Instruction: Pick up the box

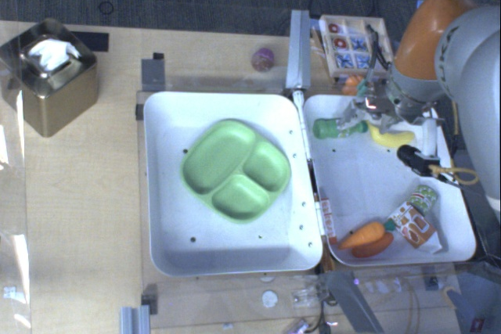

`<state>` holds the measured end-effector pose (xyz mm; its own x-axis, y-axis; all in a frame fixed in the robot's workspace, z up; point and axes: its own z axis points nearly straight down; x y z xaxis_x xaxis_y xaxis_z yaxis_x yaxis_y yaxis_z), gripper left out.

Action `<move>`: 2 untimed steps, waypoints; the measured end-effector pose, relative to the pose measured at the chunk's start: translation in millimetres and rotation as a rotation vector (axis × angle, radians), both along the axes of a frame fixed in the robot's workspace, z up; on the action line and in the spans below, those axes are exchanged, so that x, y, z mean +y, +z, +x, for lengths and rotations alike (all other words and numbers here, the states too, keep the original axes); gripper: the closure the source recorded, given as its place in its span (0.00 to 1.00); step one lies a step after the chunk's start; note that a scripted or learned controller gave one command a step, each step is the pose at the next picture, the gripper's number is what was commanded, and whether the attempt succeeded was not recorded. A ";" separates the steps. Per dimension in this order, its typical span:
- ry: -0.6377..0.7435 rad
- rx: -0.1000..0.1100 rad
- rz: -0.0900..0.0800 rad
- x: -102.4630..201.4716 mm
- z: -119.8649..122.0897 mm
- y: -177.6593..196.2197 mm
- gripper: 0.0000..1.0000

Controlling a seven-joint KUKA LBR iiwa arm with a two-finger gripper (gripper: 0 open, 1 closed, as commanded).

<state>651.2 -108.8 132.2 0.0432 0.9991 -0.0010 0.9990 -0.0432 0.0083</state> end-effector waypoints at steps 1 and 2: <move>-0.223 -0.001 0.001 -18.5 19.6 -6.0 0.00; -0.009 -0.009 -0.002 15.9 22.8 -36.0 0.00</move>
